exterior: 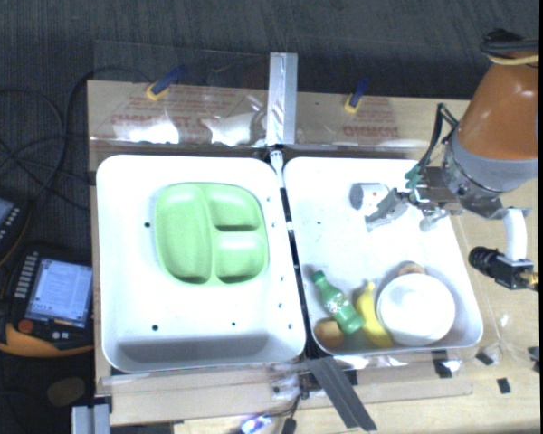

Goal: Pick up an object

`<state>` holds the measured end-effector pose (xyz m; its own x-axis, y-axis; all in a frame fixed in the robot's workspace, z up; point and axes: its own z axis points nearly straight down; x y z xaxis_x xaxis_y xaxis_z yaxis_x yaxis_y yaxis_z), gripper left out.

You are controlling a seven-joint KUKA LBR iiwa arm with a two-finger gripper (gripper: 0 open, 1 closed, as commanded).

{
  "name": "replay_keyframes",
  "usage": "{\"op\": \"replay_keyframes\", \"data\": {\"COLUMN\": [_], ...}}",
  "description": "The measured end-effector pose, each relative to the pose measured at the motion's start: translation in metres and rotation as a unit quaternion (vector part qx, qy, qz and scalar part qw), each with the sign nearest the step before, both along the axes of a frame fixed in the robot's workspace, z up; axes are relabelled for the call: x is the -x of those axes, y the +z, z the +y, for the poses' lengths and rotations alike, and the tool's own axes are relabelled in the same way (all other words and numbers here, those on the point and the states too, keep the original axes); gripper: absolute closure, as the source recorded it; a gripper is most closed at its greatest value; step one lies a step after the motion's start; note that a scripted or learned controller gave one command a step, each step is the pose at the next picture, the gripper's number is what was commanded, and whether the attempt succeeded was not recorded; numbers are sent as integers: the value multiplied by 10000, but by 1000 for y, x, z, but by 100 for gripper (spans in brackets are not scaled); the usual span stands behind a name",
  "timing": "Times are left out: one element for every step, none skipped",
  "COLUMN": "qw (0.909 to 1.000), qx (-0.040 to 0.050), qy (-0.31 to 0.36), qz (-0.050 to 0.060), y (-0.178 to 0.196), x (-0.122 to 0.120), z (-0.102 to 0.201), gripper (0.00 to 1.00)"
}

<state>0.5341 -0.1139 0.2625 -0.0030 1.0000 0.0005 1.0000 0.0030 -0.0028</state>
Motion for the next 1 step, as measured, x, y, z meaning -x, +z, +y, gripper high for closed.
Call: {"op": "replay_keyframes", "data": {"qw": [9917], "qx": [-2], "qy": [1284], "qz": [-5], "y": [-41], "x": [-8], "z": [-33], "gripper": [0]}}
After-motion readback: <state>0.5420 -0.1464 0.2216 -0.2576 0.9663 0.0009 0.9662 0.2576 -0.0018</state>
